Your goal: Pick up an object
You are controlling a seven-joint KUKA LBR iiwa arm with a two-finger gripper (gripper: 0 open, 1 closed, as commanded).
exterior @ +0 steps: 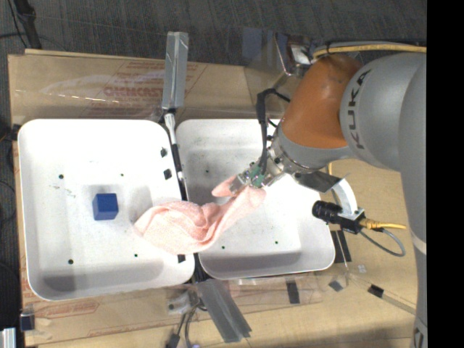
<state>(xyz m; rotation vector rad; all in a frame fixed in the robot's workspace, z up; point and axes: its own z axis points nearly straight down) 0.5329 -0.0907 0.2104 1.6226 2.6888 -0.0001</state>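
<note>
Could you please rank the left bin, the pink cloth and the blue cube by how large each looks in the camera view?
1. Left bin, largest by far.
2. Pink cloth, draped across the divide between both bins.
3. Blue cube, smallest, sitting in the left bin.

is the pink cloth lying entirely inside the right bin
No, the pink cloth drapes over the divide, one end in the left bin, the other in the right bin.
</note>
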